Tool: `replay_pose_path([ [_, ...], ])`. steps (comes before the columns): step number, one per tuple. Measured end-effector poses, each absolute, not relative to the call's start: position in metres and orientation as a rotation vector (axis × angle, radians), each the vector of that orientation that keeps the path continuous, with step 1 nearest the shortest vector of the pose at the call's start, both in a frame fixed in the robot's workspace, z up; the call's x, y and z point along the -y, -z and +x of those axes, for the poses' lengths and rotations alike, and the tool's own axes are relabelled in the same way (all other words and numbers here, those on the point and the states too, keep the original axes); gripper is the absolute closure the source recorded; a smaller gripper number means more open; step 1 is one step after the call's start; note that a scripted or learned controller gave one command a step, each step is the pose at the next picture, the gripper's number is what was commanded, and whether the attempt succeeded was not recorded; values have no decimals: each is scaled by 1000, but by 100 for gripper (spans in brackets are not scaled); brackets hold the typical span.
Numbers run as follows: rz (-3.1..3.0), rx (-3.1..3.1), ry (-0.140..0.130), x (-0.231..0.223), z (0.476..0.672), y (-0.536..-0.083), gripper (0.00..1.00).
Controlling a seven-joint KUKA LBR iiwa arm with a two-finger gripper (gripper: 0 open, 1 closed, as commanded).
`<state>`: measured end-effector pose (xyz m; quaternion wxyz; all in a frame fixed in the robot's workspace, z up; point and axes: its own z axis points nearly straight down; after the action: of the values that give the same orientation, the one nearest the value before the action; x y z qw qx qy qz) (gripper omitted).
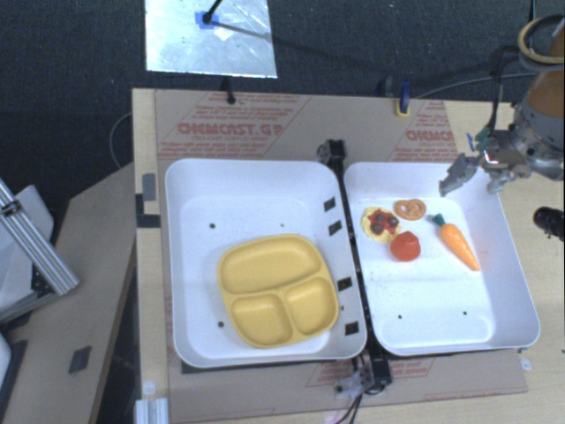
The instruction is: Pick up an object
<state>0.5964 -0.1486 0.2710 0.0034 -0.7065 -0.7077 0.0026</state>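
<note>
The open pincer (481, 171) hangs above the right bin's (459, 325) far edge; below it lie a carrot (461, 245), pretzel (410, 208) and tomato (405, 246).

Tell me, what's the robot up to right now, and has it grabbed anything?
End effector open, holding nothing, over right bin's far edge. Carrot, tomato, pretzel lie loose in that bin. Nothing blocking them.

Dark blue carpeted floor (71, 51) surrounds the tan wooden surface (97, 237), with a shiny metal plate (210, 25) lying on it beyond the far edge.
</note>
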Motion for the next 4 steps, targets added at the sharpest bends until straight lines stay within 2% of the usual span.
replay_pose_path([
  [1, -2218, 2227, 1, 148, 598, -277, 0],
  [2, -2217, 2222, -3, 147, 602, -215, 0],
  [4, -2218, 2220, -3, 144, 592, -92, 0],
])
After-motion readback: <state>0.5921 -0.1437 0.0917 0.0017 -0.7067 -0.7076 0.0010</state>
